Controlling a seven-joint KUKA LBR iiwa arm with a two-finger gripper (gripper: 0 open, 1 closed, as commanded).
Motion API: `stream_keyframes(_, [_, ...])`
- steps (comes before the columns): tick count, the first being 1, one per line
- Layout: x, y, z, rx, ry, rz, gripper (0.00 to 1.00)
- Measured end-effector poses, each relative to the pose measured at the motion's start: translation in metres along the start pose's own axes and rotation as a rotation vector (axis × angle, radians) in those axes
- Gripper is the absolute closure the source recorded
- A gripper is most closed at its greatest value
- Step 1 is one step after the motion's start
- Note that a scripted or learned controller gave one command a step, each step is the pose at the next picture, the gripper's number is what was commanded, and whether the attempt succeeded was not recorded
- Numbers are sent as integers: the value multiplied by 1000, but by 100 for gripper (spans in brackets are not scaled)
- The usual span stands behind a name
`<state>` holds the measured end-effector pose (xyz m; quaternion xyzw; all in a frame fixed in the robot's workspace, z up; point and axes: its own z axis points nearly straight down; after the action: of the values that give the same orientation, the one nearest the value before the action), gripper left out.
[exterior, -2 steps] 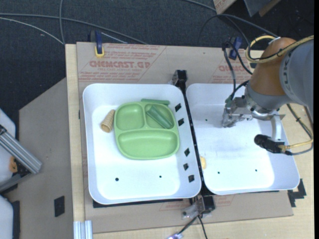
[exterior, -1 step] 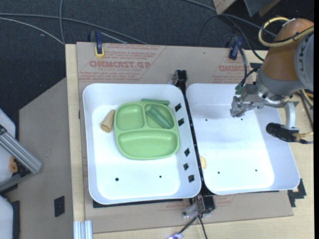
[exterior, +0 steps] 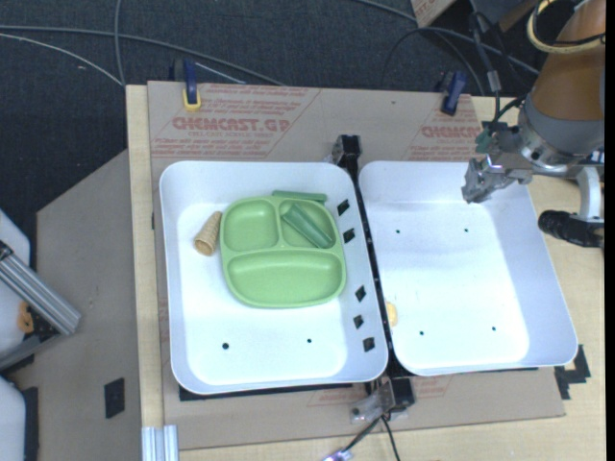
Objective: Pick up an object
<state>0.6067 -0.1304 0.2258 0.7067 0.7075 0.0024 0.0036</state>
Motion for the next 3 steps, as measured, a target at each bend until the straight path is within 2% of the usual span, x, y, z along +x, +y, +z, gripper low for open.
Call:
stream_keyframes(1, [0, 1, -4, 6, 2, 0, 100])
stream_keyframes(2, [47, 5, -11, 6, 3, -4, 100])
stream_keyframes(3, [97, 8, -1, 11, 3, -3, 100])
